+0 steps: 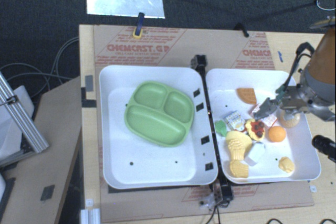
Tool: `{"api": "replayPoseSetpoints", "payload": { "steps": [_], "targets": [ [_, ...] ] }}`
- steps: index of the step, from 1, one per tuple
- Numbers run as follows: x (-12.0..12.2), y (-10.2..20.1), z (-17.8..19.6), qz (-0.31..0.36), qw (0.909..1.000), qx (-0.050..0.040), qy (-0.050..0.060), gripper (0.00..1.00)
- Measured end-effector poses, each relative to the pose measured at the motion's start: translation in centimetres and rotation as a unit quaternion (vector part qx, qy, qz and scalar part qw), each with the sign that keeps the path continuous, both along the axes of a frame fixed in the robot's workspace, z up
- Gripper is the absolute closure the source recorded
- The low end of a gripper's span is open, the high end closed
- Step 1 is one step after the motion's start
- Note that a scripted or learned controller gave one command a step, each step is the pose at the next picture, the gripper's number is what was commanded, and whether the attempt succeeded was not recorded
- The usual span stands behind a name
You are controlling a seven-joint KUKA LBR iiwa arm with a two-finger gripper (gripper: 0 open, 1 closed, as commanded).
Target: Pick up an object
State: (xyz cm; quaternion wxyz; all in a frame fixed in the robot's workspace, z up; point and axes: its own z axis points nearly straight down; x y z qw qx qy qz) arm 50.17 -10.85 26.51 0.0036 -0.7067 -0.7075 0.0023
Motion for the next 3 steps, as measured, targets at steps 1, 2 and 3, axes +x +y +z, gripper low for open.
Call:
{"api": "replayPoseSetpoints", "payload": {
  "steps": [1,2,3],
  "targets": [
    [0.2,0.0,0.5,0.001,1.0,-0.0008,-0.005,0.0],
    [0.5,0.3,-5.7,0.0,1.0,-0.0004,-0.003,0.0],
    [1.0,-0.5,-10.7,0.0,1.0,-0.0005,-0.003,0.0]
  ]
}}
